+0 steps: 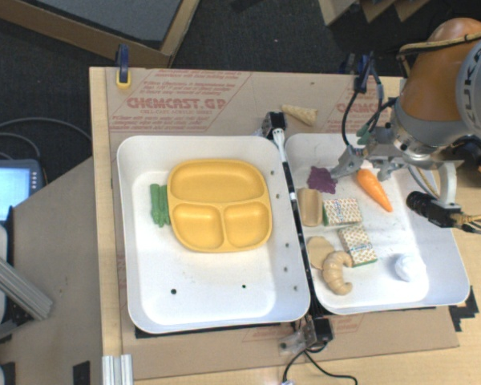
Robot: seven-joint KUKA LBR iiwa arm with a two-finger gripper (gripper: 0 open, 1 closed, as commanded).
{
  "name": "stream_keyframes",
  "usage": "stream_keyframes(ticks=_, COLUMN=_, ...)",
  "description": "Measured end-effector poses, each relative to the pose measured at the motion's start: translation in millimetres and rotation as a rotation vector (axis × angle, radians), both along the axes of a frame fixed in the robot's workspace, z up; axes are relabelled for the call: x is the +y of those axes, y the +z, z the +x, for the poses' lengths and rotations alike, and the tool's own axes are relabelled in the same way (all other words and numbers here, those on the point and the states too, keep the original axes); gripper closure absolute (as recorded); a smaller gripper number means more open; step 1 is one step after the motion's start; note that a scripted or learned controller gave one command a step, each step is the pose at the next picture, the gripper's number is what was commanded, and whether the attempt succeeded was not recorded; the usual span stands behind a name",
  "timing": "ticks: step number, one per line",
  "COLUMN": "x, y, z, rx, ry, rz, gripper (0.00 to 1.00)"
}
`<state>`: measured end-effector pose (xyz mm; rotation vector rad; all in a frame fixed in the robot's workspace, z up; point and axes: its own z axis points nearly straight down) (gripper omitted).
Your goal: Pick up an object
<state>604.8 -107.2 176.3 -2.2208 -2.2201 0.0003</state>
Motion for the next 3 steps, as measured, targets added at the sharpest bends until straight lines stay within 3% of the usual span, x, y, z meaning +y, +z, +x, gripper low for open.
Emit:
stream_keyframes(ticks=1, x=-59, y=-96, z=4, rx=0.003, ry=-0.004, rz=-0.001, gripper=0.0)
stream_keyframes(ticks=2, x=-57, y=-81, z=6, rx=-0.004, ry=-0.001, rz=-0.002, gripper=1.0)
stream_keyframes(ticks=3, x=17, y=16, z=-12, rx=-0.009, ry=0.007, rz=0.0, gripper=1.0)
